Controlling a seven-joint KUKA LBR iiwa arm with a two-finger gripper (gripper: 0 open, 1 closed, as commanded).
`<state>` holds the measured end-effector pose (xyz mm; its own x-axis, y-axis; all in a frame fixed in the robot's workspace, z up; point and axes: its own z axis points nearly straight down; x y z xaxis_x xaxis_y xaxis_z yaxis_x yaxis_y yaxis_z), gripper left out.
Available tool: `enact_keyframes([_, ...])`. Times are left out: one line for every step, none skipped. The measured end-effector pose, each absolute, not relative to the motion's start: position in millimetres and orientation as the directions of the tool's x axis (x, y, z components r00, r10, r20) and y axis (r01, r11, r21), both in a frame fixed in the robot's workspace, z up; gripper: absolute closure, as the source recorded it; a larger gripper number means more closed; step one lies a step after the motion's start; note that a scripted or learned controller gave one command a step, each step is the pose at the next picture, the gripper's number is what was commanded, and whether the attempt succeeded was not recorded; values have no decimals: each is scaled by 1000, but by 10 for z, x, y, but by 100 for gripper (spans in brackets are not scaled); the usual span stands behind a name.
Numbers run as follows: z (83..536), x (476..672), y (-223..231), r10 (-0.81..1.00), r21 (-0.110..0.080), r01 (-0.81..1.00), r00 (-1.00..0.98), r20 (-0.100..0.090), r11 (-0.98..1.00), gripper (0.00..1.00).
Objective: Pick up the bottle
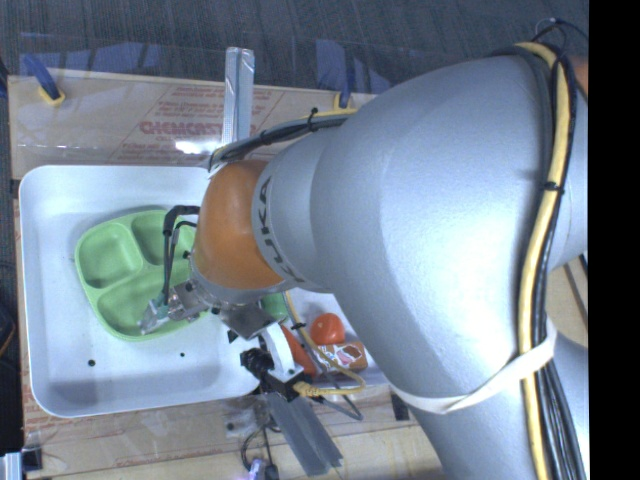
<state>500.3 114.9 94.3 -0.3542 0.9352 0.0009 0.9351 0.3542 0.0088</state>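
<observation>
Gripper sits low over the near rim of the green divided tray in the left white bin; can't tell its grip state, metal tip too small and blurred. Orange wrist band just right of it, grey arm covering the right side. Bottle not identifiable. A red-orange item lies near the arm's lower edge, just right of the bin.

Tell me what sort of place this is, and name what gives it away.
Probably a robotics lab bench set up for pick-up trials. A large grey arm with an orange band reaches down over a shallow white bin holding a green divided tray, and the bin sits on a taped-down printed sheet beside carpeted floor.
</observation>
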Motion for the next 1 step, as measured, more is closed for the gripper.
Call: enact_keyframes([1026, 4988, 1141, 934, 2, 934, -357, 2, 357, 100])
